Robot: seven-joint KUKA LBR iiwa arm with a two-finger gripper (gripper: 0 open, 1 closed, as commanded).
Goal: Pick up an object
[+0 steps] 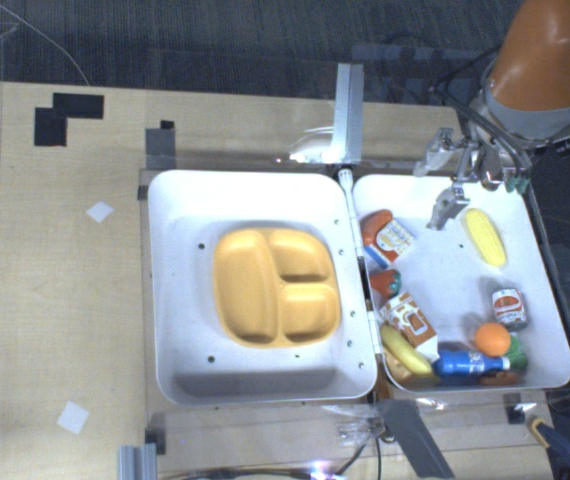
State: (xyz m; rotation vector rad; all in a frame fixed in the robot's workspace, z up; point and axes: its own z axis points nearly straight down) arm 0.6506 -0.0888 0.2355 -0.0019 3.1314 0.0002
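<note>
- My gripper [452, 200] hangs over the far part of the right bin [555, 353], near its back wall; I cannot tell how it is set, and nothing shows in it
- Just right of it lies a yellow corn cob [485, 237], slanted on the bin floor
- Along the bin's left wall sit a red-and-white packet [385, 236] and, nearer the front, a small carton [410, 320]; their printing is too blurred to read
- At the front: a banana [405, 352], a blue bottle [468, 363] lying down, an orange ball [492, 339] and a small can [508, 308] with an unreadable label
- The left bin [175, 268] holds a yellow divided tray [273, 285]
</note>
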